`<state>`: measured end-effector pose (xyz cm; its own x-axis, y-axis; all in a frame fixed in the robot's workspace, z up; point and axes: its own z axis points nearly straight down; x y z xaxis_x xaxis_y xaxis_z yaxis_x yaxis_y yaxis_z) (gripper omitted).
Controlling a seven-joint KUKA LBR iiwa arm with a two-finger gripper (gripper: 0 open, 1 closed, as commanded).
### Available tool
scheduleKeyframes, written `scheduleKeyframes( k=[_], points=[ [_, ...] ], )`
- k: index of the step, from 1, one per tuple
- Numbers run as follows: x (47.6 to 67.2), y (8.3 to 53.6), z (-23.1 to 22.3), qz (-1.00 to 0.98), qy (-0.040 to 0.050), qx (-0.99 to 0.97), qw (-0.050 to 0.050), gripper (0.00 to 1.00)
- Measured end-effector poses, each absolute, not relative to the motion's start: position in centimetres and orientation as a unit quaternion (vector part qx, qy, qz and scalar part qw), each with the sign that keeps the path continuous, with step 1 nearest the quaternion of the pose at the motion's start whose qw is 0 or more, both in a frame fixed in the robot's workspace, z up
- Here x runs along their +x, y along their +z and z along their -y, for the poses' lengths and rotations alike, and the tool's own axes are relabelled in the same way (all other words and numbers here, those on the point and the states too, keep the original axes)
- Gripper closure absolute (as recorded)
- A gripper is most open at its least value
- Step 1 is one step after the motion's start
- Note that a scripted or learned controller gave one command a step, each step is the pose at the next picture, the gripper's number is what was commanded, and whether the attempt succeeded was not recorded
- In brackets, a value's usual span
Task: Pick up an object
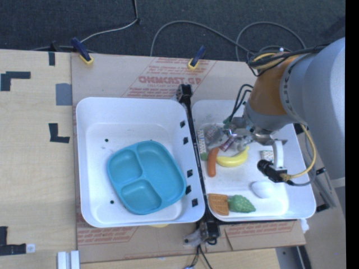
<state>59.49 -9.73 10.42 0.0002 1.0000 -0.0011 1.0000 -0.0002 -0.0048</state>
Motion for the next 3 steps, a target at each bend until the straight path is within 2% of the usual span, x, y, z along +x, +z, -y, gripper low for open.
scheduleKeyframes(
  k=[1, 2, 3],
  points=[
    [61.68, 8.63, 9.76, 0.706, 0.0015, -0.708, -0.003, 0.0],
    [61.68, 9.59, 9.73, 0.707, 0.0016, -0.707, -0.002, 1.0],
    [61.68, 9.58, 9.72, 0.707, 0.0016, -0.707, -0.002, 0.0]
  ],
)
